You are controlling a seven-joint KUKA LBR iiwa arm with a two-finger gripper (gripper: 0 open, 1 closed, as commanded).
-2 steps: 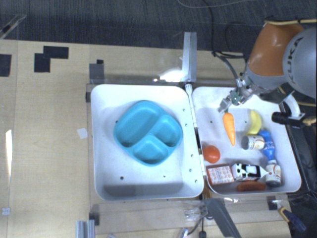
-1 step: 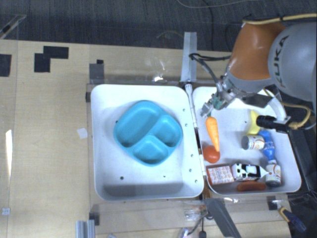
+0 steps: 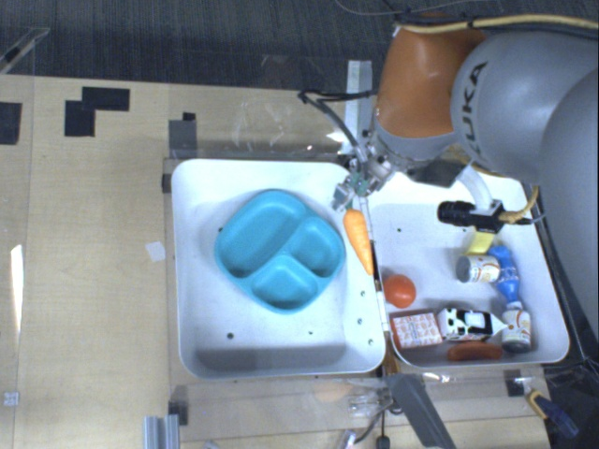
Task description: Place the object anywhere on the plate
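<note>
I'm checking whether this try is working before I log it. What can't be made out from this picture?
- Tool, camera view: too small and blurred to judge its grip; it sits just above the carrot, contact unclear.
- Carton and milk box: print too small to read.
- Right bin's far corner: covered by the arm.
- Plate: fully visible.

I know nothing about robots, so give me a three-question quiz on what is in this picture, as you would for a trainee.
1. True or false: the orange carrot lies on the blue divided plastic plate.
2. Which bin holds the plate? A) left white bin B) right white bin
3. Fill in: the round orange-red fruit sits in the ____ bin.

Key
1. False; the carrot lies along the divide between the bins, beside the plate, just below the gripper.
2. A
3. right
</note>
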